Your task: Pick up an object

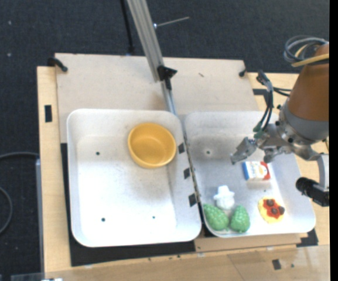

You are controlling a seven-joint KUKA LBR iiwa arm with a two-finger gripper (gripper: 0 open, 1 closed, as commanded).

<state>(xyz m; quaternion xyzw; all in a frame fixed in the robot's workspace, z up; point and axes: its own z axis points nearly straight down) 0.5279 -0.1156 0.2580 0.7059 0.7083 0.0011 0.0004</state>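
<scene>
- Two shallow white bins sit side by side on a pale wooden bench. Both have rounded corners and matte, scuffed floors with grey smudging.
- Left bin: holds one yellow bowl, round, smooth, plastic-looking, upright near the bin's upper right corner. A few small dark dots mark the floor.
- Right bin: several small things clustered toward its near and right parts.
- White and blue carton with a red patch, boxy, lying flat just below the gripper.
- White lumpy toy, irregular, knobbly outline, near the front middle of the bin.
- Two green lumps, bumpy surface, rounded, side by side against the front rim, just below the white toy and touching or nearly touching it.
- Flat yellow piece with red and dark marks on top, at the front right, apart from the green lumps.
- Arm comes in from the right: an orange-brown band above a grey wrist, cables looping behind it.
- Gripper hangs over the right bin, just above the carton. Dark metal fingers; one juts out to the left. They look spread apart, with nothing pinched between them.
- A ribbed metal pole slants down from the top to the seam between the bins.
- Dark carpet surrounds the bench; a black cable curves at lower left.
</scene>
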